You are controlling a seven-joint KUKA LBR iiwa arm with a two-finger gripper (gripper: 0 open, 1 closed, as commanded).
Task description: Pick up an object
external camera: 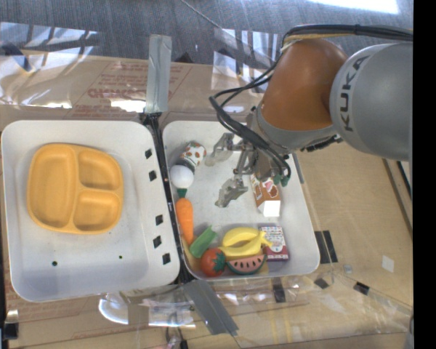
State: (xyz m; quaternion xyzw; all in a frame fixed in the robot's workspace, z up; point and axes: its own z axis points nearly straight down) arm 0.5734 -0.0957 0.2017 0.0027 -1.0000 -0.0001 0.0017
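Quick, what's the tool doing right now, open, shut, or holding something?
Tool: open, holding nothing, hanging over the right bin.

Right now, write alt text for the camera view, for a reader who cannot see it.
A grey and orange robot arm reaches into the right bin, its gripper hanging over toy food: a carrot, a banana, a tomato and small cartons. The left bin holds a yellow divided plate.

Two white bins; one yellow divided plate; one carrot; one banana; two small cartons.
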